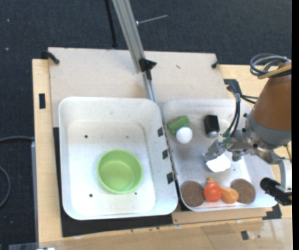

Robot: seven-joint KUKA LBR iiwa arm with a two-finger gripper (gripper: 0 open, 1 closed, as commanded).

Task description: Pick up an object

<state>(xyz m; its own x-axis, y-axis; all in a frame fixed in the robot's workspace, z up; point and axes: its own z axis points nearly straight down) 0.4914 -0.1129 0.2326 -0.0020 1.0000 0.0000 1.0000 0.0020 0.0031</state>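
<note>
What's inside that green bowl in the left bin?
The green bowl sits alone in the left bin, and its inside looks bare green, with nothing in it. Whatever lies under the bowl is covered.

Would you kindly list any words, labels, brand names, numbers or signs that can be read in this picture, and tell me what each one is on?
None: no readable text shows on anything here.
The green bowl, white ball, black block, red ball and two brown discs carry no visible markings.
The white bins bear small dark specks, not characters.
The arm's orange band is plain.
</note>
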